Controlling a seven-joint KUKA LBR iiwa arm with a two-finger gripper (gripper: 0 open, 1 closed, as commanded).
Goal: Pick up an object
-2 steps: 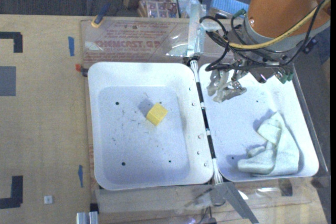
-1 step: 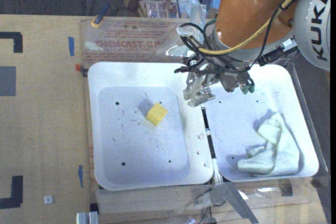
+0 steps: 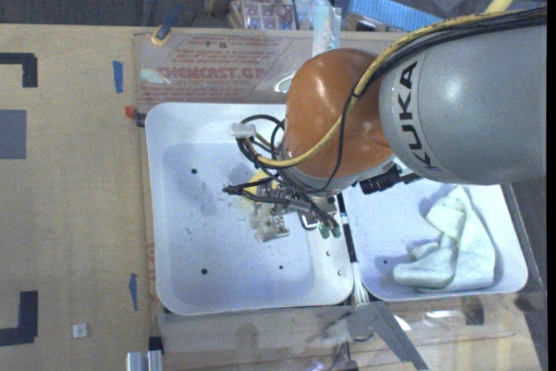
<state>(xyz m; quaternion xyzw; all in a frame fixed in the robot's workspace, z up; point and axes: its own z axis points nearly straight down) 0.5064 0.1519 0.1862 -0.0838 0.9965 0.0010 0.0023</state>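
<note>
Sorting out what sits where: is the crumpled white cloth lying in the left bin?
No, the white cloth lies in the right bin, while the arm's gripper is over the left bin.

Just one camera here, mounted above the bench and looking down at a slant, so both white bins fit: left bin (image 3: 174, 274), right bin (image 3: 512, 274). The KUKA arm (image 3: 469, 100) comes in from the right and sits close, bulking large over the middle.
</note>
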